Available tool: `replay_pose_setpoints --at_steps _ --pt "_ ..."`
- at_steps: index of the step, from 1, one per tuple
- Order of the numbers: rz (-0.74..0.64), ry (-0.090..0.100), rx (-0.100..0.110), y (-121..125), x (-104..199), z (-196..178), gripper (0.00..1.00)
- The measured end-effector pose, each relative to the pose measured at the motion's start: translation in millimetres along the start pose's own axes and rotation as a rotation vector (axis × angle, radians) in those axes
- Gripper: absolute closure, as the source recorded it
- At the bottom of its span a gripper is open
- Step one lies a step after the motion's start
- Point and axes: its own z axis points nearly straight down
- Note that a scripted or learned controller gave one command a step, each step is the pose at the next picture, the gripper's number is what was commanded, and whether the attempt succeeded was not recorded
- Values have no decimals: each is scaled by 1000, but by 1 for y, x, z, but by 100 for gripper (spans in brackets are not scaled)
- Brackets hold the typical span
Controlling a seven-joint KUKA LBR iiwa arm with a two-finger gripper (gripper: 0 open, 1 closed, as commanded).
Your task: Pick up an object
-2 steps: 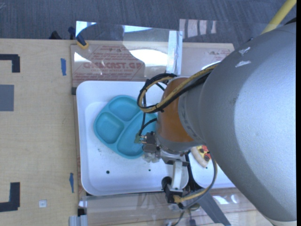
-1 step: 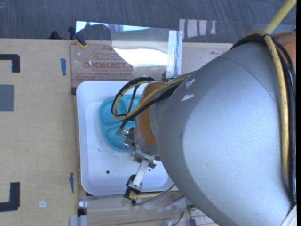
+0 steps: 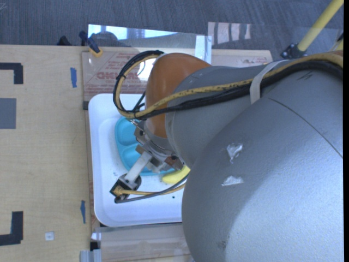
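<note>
The grey arm (image 3: 262,162) is nearest the camera and covers the right and lower part of the view. Its orange band (image 3: 169,86) stands over the white bin (image 3: 103,201), with black and yellow cables looping across it.

A light blue object (image 3: 126,141) lies in the bin, toward the wall farthest from the camera. It shows two rounded lobes, one behind the other, and its right side is hidden under the wrist, so its whole shape cannot be made out. The gripper (image 3: 148,147) hangs right over this blue object, at its right edge. Whether it touches the object cannot be told, nor whether the claw is wide, narrow or holding anything, because the wrist covers it.

Just beside the gripper, nearer the camera, the tip of a yellow object (image 3: 175,175) pokes out from under the arm onto the bin floor. It is apart from the blue one. The rest of the bin floor that shows, along the left wall and the near wall, is bare white.

The bin sits on a pale wooden bench (image 3: 43,146), which carries black corner marks and short strips of blue tape (image 3: 73,76). A clear sheet with red lettering (image 3: 103,75) lies behind the bin. Beyond it is dark grey carpet (image 3: 163,4).
</note>
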Motion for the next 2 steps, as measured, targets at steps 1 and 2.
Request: replay_pose_setpoints --at_steps 1,2 --pt "222 -7 3 -5 -7 14 100" --pt "-347 -4 3 -8 -9 -10 100"
